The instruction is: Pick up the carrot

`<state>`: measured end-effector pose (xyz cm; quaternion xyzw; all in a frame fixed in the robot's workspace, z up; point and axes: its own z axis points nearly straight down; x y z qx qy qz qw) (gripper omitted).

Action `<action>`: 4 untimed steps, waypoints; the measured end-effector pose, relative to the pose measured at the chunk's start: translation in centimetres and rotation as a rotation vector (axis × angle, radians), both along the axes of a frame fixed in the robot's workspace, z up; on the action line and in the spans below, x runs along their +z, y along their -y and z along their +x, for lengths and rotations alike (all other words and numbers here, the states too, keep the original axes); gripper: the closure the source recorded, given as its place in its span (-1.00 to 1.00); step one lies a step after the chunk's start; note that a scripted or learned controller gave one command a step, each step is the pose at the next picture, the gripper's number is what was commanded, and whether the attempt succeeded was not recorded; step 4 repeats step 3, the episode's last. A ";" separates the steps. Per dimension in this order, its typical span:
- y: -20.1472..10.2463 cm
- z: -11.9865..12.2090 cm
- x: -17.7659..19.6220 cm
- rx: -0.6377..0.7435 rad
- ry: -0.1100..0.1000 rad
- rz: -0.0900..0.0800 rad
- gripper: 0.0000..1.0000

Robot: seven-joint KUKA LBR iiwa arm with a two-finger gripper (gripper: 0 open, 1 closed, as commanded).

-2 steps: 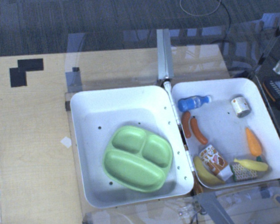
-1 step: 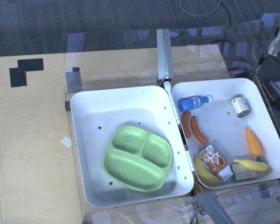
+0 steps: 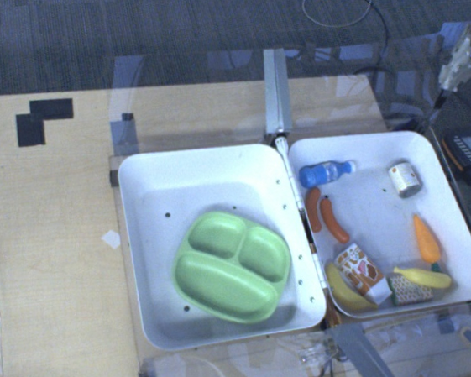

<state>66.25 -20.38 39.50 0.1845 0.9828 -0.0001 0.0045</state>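
Right now: carrot (image 3: 427,239) in R bin (image 3: 375,210), lying by R wall, orange, apart from silver can (image 3: 403,179) behind it. Blue bottle (image 3: 327,172) at back-left corner. Green divided plate (image 3: 232,266) in L bin (image 3: 154,203). Gripper (image 3: 461,65) at far R, well outside bins; open vs closed: can't tell.

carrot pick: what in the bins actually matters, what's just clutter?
Matters:
carrot, lying near the right bin's right wall

Clutter:
blue bottle
silver can
two sausages
small printed carton
bananas
green divided plate, in the left bin
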 end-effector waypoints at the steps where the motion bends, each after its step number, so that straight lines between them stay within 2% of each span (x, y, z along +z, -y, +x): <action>1: -2.9 -2.9 0.1 -0.023 -0.002 0.002 1.00; 2: 0.2 0.1 -5.8 0.115 -0.003 0.000 1.00; 3: 0.1 -0.3 4.1 0.349 0.001 -0.003 1.00; 4: 0.1 -0.3 4.1 0.349 0.001 -0.003 1.00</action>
